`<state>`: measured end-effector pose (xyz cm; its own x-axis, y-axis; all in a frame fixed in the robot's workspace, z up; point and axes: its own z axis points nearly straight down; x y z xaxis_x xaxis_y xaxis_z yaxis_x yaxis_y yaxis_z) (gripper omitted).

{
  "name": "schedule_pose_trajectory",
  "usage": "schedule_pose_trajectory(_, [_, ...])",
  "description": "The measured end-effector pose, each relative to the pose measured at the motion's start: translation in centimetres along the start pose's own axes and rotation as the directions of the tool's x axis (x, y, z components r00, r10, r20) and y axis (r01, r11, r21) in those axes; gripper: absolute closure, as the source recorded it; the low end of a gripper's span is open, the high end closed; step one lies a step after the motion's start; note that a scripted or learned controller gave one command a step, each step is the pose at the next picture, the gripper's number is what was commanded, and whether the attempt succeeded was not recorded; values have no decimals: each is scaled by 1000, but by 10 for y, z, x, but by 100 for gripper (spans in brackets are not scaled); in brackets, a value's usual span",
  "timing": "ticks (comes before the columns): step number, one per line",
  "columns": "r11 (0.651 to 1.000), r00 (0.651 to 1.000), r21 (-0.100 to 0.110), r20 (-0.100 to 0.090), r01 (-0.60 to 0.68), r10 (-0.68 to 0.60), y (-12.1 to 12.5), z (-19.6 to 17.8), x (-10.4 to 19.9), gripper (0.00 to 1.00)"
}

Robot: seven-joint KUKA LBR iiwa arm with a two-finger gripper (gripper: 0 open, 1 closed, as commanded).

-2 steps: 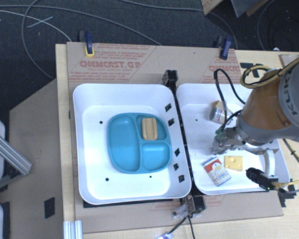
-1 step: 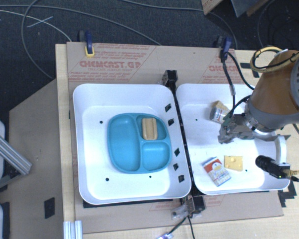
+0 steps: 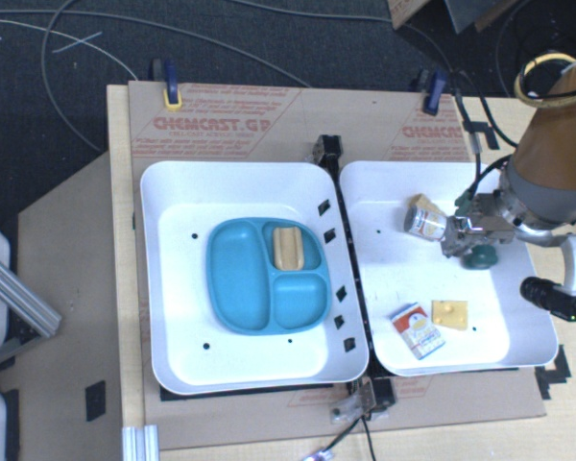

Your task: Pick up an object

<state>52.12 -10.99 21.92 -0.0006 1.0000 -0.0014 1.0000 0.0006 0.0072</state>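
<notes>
The can [image 3: 424,222] is lying on its side in the upper part of the right bin [image 3: 384,334], its silver end facing the camera and a tan label wrapping its body; the label's print is too small to read. The gripper [image 3: 458,235] is sitting just right of the can, touching or nearly touching it, and whether the can is actually between the fingers cannot be told. Whether the gripper is open or closed cannot be told either.

A dark green round piece [image 3: 480,255] is showing just below and right of the gripper, partly covered by it. Further below the can, a yellow cheese wedge [image 3: 450,313] is lying flat, and just left of the wedge a small red and white packet [image 3: 418,330] is resting at a tilt; its printing is not legible.

The arm [image 3: 553,152] is reaching in right of the can, grey at the wrist with the orange band above.

Well left of the can, the left bin [image 3: 173,257] is holding a blue divided plate [image 3: 240,277], and a tan block [image 3: 288,248] is lying in the plate's upper right compartment.

Above the can, the board [image 3: 221,123] under both bins is carrying red lettering that is reading "CHEMCAST GP", repeated above each bin. Two blue clamps [image 3: 171,83] are gripping the board's far edge.
</notes>
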Motion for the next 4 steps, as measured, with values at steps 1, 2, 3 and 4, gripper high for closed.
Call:
schedule_pose_trajectory(1, [1000, 1000, 10, -3, 0, 0, 0, 15, 0, 100])
schedule_pose_trajectory(2, [1000, 1000, 10, -5, 5, -5, 4, 20, 48, 100])
schedule_pose_trajectory(3, [1000, 1000, 10, -5, 6, -6, 9, 24, 105, 100])
schedule_pose_trajectory(4, [1000, 1000, 7, -4, 6, -6, 21, 28, 156, 100])
